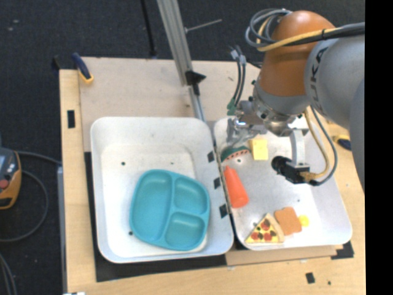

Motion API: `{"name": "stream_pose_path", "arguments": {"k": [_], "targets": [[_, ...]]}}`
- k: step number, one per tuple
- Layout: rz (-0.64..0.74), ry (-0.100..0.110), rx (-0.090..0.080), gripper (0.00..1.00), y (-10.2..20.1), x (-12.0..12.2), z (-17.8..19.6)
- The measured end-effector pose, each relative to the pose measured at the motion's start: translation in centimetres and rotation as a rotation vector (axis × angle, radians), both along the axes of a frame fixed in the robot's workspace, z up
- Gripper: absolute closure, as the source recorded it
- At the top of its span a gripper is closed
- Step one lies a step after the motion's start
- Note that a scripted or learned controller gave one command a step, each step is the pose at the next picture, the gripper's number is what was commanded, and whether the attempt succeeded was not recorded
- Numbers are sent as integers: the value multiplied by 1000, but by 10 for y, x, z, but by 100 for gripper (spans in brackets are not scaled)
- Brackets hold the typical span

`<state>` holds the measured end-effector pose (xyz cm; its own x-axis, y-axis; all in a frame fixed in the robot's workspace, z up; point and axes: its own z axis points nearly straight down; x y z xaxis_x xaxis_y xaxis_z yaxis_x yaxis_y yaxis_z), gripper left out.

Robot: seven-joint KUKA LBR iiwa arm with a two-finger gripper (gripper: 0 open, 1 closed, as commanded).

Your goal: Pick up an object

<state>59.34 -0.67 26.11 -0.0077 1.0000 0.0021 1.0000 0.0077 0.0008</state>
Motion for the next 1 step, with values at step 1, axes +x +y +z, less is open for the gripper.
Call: {"name": "stream_pose_path", "arguments": {"k": [1], "targets": [[1, -1, 0, 100, 56, -2, 5]]}}
